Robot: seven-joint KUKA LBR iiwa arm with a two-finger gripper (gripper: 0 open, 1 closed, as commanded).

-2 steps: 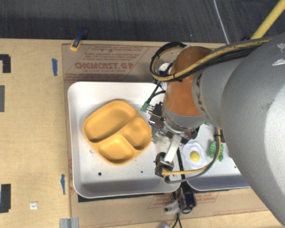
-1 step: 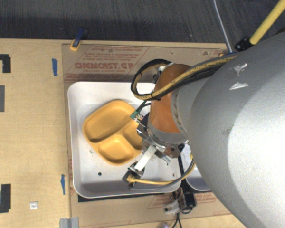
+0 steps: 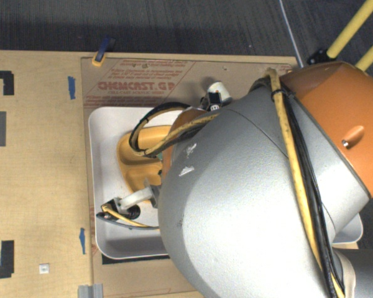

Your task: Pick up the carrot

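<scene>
So the grey arm [image 3: 248, 197] takes up most of the right side, coming in from the right with its orange band [image 3: 336, 104] at the far right. It's leaning over the left white bin [image 3: 98, 166] and covering the whole right part of it. The gripper [image 3: 138, 157] is the mustard-yellow piece sticking out from under the arm, roughly mid-bin. It has a black cable looped over its far end. Honestly can't tell whether the gripper is spread or closed, since its business end is tucked out of sight. Same deal with the carrot: I can't tell where it lies, and nothing orange on the bare bin floor reads clearly as one. The bin sits on a brown board [image 3: 137, 79] with red print along its far edge. Left of that is the tan bench [image 3: 37, 166], with bits of blue tape [image 3: 71, 87] near the board's left edge.
</scene>
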